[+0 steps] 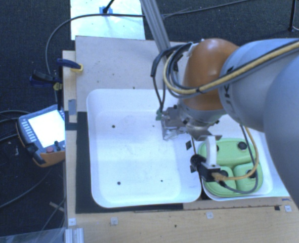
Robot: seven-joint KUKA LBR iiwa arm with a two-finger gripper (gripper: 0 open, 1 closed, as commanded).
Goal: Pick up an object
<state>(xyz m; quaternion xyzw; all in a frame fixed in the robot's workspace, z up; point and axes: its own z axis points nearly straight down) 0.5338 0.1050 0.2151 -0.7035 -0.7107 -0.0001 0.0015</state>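
Observation:
A light green, rounded plastic object (233, 156) lies in the right bin (240, 195), partly covered by the arm and its cables. The gripper (170, 129) hangs over the right side of the left bin (103, 135), close to the wall shared by the two bins and to the left of the green object. Nothing is visible in the gripper. The grey arm with its orange band (210, 70) hides the back of the right bin.
The left bin's floor shows a few small dark specks. A blue clamp (68, 65) sits at the bench's back left edge. A teach pendant (42, 133) and cables lie on the dark floor to the left.

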